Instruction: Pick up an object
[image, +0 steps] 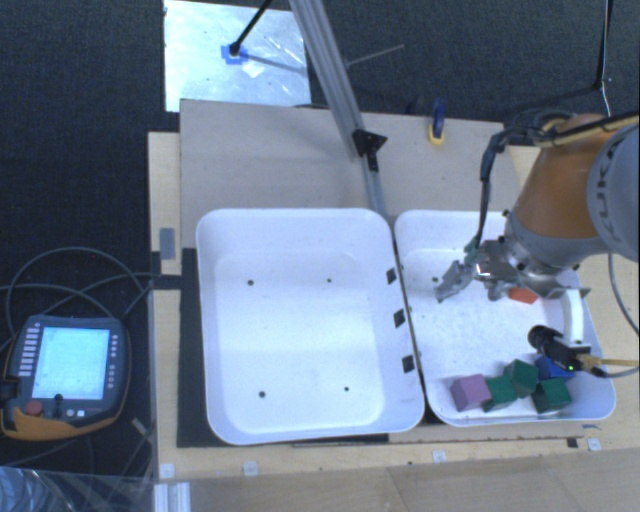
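Note:
My gripper (473, 287) hangs over the upper middle of the right bin (437, 232), and its fingers stand apart with nothing between them. A small orange-red block (522, 295) lies just right of the gripper, partly hidden under the wrist. In the bin's front right corner sits a cluster: a purple block (468, 391), a green block (521, 377), a second green block (551, 397) and a blue block (548, 367). The cluster lies well below the gripper and apart from it.
The left bin (215, 235) sits beside the right one, their rims meeting at the divider (400, 318). A slanted metal pole (340, 85) rises behind the bins. A teach pendant (65, 375) and its cables lie off the bench at the left.

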